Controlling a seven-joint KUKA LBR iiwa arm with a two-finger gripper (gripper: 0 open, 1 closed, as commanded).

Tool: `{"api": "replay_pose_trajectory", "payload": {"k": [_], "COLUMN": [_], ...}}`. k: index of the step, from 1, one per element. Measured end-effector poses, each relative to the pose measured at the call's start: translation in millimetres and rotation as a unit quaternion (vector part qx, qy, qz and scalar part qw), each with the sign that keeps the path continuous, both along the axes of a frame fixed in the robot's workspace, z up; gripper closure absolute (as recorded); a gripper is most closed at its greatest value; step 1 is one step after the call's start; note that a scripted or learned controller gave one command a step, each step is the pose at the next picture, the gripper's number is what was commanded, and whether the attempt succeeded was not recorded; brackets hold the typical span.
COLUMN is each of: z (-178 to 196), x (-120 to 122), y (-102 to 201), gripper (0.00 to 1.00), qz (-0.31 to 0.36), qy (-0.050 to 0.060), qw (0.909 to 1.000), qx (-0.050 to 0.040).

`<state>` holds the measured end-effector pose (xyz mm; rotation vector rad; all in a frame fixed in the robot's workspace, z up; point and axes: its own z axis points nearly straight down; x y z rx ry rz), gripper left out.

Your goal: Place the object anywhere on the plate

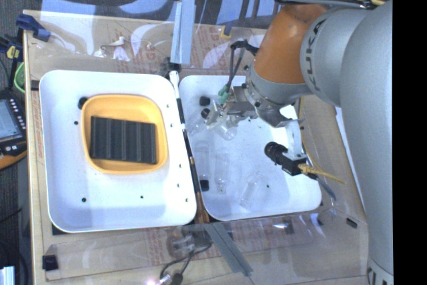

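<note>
One big grey arm (333, 43) covers the right side of the view, and its gripper (223, 111) hangs low over the upper-left corner of the right bin (300, 200). We cannot tell whether the gripper is open or closed, and we see nothing held in it. In the left bin (60, 203) lies the yellow plate (123, 105), and a dark ribbed slab (123, 139) takes most of its middle.

We judge the object to be one of the clear pieces (250, 191) scattered in the right bin. Some lie just under the gripper, but they are too faint to count. A small black bit (205, 101) sits beside the gripper, and a second black bit (204, 185) is near the bin's left wall.

What could go wrong: a clear piece is hard to see and probably smooth, so the grasp may close on nothing or let it slip. Carried low, it could strike the raised rims where the bins meet — the gripper works close to that edge. The slab leaves only the plate's yellow border free, so the piece may land on the ribs and roll off. The floor of the left bin around the plate gives open room for the approach.
</note>
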<state>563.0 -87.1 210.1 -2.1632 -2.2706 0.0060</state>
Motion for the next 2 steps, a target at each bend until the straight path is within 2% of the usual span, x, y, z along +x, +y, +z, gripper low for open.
{"api": "replay_pose_trajectory", "payload": {"k": [1, 2], "z": [2.8, 2.9], "x": [7.4, 7.5], "y": [78.7, 78.4], "gripper": [1.00, 0.00], "qz": [0.055, 0.055], "qy": [-0.001, -0.001], "qw": [0.9985, 0.9985], "qx": [-0.0005, -0.0006]}}
